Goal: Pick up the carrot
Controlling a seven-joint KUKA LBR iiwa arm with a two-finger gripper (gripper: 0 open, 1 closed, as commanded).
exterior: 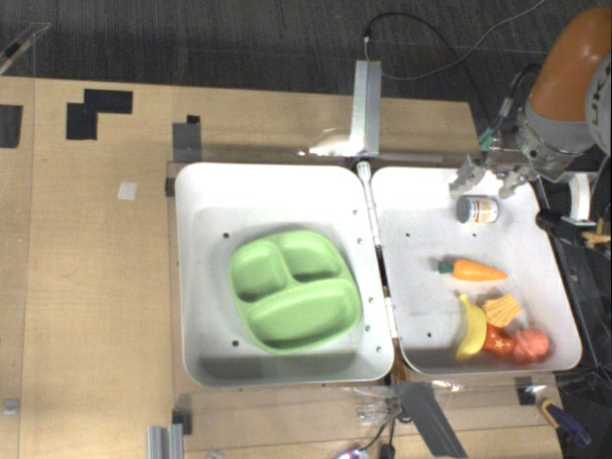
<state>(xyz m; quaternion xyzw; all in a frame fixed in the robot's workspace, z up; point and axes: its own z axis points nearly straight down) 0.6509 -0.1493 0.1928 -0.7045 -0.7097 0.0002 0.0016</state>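
My gripper (490, 178) hangs over the far edge of the right bin (421, 333), and my two fingers stand a little apart with nothing between them. Just below them a small jar (477, 209) lies on its side. The carrot (475, 272) lies flat near the middle of this bin, well apart from me, green end to the left. I judge it easy to reach, because the banana (469, 327) and the other toy foods crowd the near corner.

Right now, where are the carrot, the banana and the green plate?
carrot (475, 272), camera view, middle of its orange body
banana (470, 329), camera view, middle of its curve
green plate (296, 315), camera view, largest compartment
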